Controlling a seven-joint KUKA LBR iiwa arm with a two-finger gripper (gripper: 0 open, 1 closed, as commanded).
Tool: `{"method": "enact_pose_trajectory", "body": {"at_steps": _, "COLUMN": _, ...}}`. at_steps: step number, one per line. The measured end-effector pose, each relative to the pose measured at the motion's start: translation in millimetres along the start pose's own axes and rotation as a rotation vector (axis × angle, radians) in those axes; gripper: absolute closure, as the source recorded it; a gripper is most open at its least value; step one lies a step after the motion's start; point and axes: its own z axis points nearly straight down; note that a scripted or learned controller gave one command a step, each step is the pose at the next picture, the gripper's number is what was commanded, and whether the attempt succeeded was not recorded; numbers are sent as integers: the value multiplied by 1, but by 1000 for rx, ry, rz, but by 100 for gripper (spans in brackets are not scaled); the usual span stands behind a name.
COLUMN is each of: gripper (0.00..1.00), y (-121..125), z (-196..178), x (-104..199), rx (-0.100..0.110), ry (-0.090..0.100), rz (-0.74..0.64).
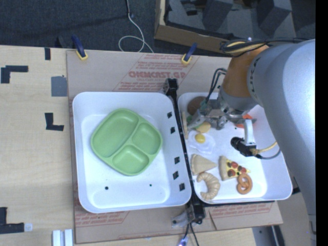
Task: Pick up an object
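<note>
Over on the left, the left bin [82,137] held only a green divided plate [126,141], flat and untouched. Across the divider, the right bin [279,181] carried the toy food: a fried egg [201,139], a sandwich wedge [203,163], a croissant [209,184], a pizza slice [228,167], a pretzel [244,183]. The gripper [214,118] sat low at the far end, just above the egg; whether its claw was open or closed could not be told. A clean pick likely needed it centred on one item, clear of the neighbours.
</note>
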Motion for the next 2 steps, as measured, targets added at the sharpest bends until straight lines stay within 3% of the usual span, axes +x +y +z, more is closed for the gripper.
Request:
{"method": "enact_pose_trajectory", "body": {"at_steps": 1, "gripper": 100, "y": 0, "z": -5, "x": 5, "rx": 4, "ry": 9, "rz": -2}}
{"method": "enact_pose_trajectory", "body": {"at_steps": 2, "gripper": 100, "y": -42, "z": -108, "x": 90, "rx": -10, "ry": 18, "rz": -12}}
